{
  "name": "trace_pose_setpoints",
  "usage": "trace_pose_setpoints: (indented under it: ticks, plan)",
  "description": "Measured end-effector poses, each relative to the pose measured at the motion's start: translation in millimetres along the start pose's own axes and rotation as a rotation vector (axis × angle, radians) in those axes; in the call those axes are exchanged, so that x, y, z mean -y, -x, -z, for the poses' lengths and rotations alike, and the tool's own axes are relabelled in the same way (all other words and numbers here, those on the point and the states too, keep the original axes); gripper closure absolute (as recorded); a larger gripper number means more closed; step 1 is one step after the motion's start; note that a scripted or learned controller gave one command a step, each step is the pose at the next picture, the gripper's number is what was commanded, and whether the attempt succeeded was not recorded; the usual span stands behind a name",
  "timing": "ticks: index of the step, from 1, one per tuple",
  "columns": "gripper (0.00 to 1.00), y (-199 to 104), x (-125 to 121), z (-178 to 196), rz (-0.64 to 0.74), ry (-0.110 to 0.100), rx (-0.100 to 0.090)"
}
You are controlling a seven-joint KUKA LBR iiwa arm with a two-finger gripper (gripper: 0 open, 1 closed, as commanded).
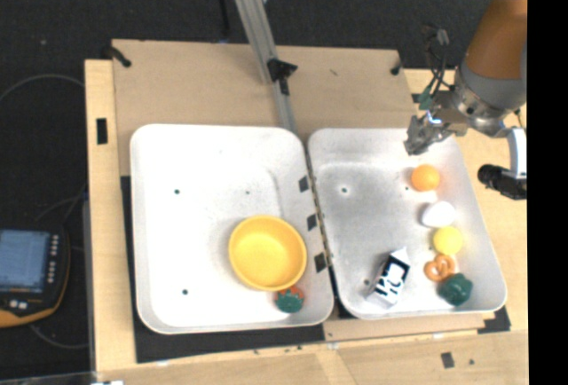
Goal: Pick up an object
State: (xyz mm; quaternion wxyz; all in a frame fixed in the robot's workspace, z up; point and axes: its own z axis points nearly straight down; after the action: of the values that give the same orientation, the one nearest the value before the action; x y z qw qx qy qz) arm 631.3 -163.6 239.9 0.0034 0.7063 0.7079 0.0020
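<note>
My gripper (418, 143) hangs over the far right part of the right bin (373, 157), just above and left of an orange ball (425, 177). Nothing shows between its fingers. Below the ball, along the bin's right side, lie a white egg-shaped object (437, 215), a yellow ball (448, 240), a small orange pretzel-like piece (438, 267) and a dark green object (456, 289). A black and white box (389, 278) rests near the bin's front edge.
The left bin (195, 170) holds a yellow bowl (266, 252) and a small green and red item (289, 300) at its front right corner. A metal pole (257, 19) slants up behind the bins. A tablet (27, 272) lies far left.
</note>
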Motion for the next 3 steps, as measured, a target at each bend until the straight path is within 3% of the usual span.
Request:
trace_pose_setpoints:
  ticks: [2, 3]
  plan:
    - [1.0, -91, 13, 16, 0.005, -0.007, -0.004]
    - [1.0, -150, 20, 6, 0.005, -0.008, -0.003]
